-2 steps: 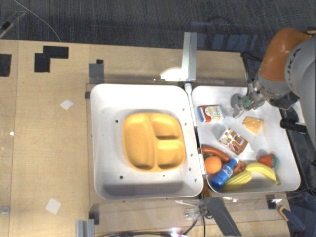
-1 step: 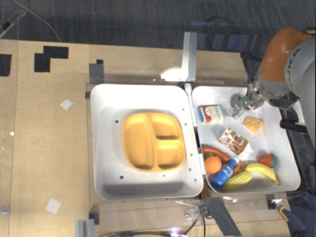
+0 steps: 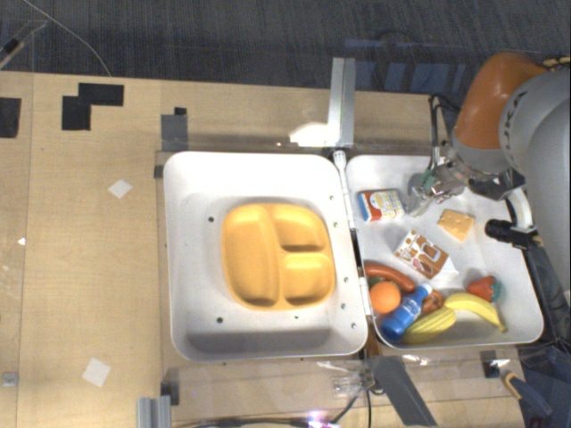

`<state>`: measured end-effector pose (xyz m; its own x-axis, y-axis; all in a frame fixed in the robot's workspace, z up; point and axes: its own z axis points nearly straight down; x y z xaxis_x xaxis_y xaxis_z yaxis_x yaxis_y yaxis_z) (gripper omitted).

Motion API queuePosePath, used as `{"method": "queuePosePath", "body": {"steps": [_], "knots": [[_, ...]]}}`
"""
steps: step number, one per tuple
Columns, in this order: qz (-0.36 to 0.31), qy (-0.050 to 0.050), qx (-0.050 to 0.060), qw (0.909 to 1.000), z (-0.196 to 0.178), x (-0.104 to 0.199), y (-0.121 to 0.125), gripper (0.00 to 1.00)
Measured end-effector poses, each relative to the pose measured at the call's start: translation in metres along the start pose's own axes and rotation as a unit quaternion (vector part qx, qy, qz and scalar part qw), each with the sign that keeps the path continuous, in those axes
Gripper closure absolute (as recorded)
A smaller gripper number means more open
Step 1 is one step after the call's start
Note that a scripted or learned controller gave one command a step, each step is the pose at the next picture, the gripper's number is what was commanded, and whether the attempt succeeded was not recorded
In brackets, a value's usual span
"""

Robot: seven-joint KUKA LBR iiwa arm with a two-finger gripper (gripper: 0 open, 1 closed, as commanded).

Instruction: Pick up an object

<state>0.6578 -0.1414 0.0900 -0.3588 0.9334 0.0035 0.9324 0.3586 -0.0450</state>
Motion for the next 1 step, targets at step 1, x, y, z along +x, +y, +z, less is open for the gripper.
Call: {"method": "queuePosePath", "body": {"steps": [1], "knots": [[0.107,-0.001,-0.002,0.9942,0.0008,0.0093,0.0047,0.0]]}}
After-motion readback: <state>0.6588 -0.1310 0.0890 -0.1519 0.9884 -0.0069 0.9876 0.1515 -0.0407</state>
